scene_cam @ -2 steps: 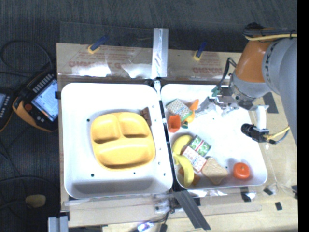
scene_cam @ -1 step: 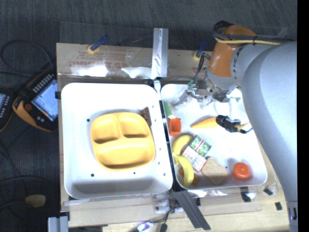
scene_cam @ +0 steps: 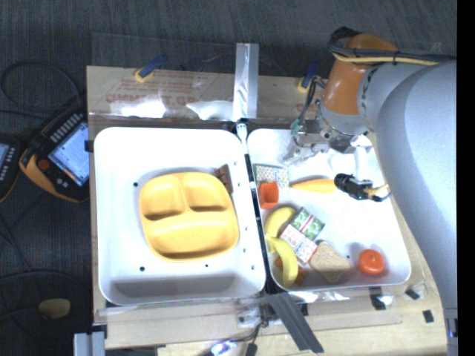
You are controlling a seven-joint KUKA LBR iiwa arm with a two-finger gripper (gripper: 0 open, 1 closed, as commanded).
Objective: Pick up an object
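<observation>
My gripper point(scene_cam: 303, 148) hangs over the far left corner of the right bin point(scene_cam: 386, 221), above bare white floor. Just below it lie a pale patterned packet point(scene_cam: 269, 173) and a long yellow-orange piece point(scene_cam: 313, 185). An orange cup point(scene_cam: 268, 192) stands by the bin's left wall. Nearer the front are a banana point(scene_cam: 278, 232), a green carton point(scene_cam: 306, 221), a red-and-white carton point(scene_cam: 297, 242), a bread slice point(scene_cam: 329, 262) and an orange-red ball point(scene_cam: 370, 261). I see nothing held at the gripper.
The left bin point(scene_cam: 111, 199) holds a yellow compartment tray point(scene_cam: 189, 213) with a small brown piece point(scene_cam: 223, 176) at its far right corner. The grey arm point(scene_cam: 415, 124) fills the right side above the bench. A handheld controller point(scene_cam: 63, 154) lies left of the bench.
</observation>
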